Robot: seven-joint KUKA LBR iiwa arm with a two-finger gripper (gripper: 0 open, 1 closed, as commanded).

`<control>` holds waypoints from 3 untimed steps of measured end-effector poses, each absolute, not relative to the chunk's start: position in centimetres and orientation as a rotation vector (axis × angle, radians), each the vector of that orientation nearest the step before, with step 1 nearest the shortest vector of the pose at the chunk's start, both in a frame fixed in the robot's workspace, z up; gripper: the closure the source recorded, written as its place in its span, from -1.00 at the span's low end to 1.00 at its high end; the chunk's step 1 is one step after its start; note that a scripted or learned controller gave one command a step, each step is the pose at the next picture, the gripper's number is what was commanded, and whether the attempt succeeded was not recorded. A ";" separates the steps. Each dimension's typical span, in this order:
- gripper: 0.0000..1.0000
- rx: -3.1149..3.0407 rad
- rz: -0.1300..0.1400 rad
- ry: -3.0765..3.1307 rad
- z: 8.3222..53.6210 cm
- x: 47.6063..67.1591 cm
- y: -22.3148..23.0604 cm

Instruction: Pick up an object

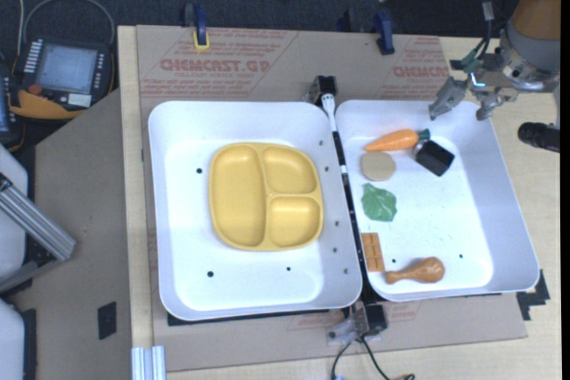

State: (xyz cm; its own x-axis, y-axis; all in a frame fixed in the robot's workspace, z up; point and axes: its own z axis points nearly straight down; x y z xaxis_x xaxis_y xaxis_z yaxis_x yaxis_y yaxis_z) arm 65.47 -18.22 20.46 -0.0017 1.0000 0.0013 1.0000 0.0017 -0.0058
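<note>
- The pickable things lie in the right bin (508, 191), right of frame centre: a carrot (392, 140), a black block (435, 157), a tan disc (378, 165), a green leaf (379, 203), a brown wafer (372, 252) and a drumstick (416, 271).
- The left bin (169, 191) carries a yellow divided plate (265, 195).
- Risk, as I judge it: carrot, block and disc sit close together, so a descending finger could land on a neighbour and shove the target aside; the flat leaf and wafer offer little to pinch.
- The claw (465, 98) hovers at the upper right, over the right bin's far rim, fingers spread apart, holding nothing and touching nothing.
</note>
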 end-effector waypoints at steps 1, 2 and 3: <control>-1.00 -2.217 0.007 -2.216 14.6 64.5 -18.5; -1.00 -2.215 0.006 -2.217 8.8 64.0 -17.6; 1.00 -2.222 -0.001 -2.224 10.4 64.3 -17.7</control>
